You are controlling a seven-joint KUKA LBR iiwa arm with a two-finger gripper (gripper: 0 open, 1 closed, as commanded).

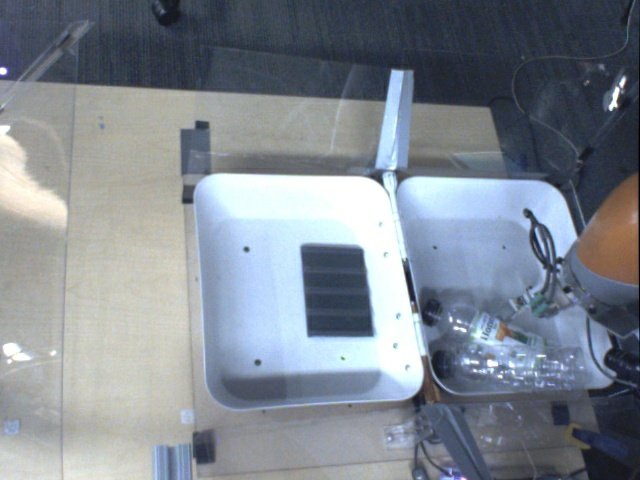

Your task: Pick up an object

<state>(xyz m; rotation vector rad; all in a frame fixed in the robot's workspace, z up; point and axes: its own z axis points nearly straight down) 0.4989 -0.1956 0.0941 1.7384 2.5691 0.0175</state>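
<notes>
Two white bins sit side by side on the wooden bench. The left bin (240,298) holds a dark ribbed rectangular pad (337,290) lying flat near its centre, long side running away from the camera. The right bin (470,218) carries the clutter along its near edge: a clear plastic bottle (478,326) with a black cap and a white-and-orange label lies on its side, cap pointing toward the divider, and a second clear crinkled bottle (510,368) lies just in front of it, also dark-capped at its left end, the two touching or nearly so. The arm (612,253) enters from the right, orange band visible at the frame edge, reaching down over the right bin's far-right portion. The gripper (537,303) sits low just beside the labelled bottle's right end, with black cables looping above it. The fingertips are too small and cluttered to resolve, so the pincer's opening cannot be told, nor whether anything is in it.
</notes>
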